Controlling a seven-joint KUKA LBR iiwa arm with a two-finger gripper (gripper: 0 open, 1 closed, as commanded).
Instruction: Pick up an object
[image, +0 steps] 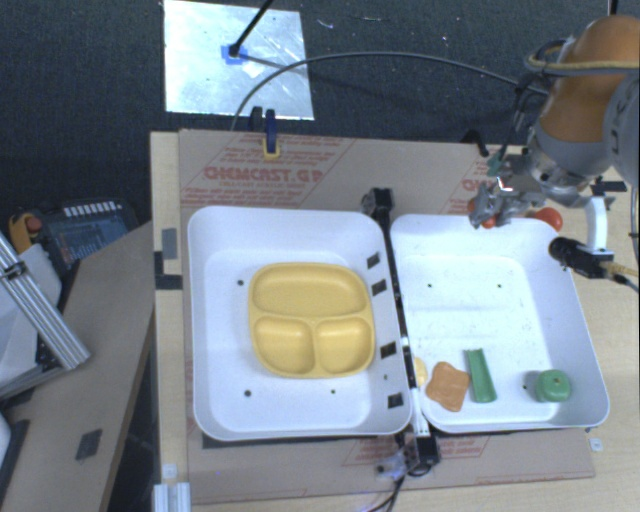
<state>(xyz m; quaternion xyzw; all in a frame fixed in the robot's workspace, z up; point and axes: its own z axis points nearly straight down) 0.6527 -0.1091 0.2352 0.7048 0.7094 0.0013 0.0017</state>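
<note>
My gripper (493, 208) hangs over the far edge of the right bin (575, 300), near its back left corner. Along that bin's near wall lie an orange chunk (448, 386), a green stick (480, 375) and a round green object (552, 385). All three are far from the gripper, towards the front. A small red-orange thing (548, 215) shows just right of the gripper at the bin's back rim; what it is I cannot make out.
The left bin (215, 300) holds a yellow divided tray (308, 318). A black divider with clips (392, 300) runs between the bins. A black cable part (578, 257) sticks over the right bin's right rim. Cardboard lies under both bins.
</note>
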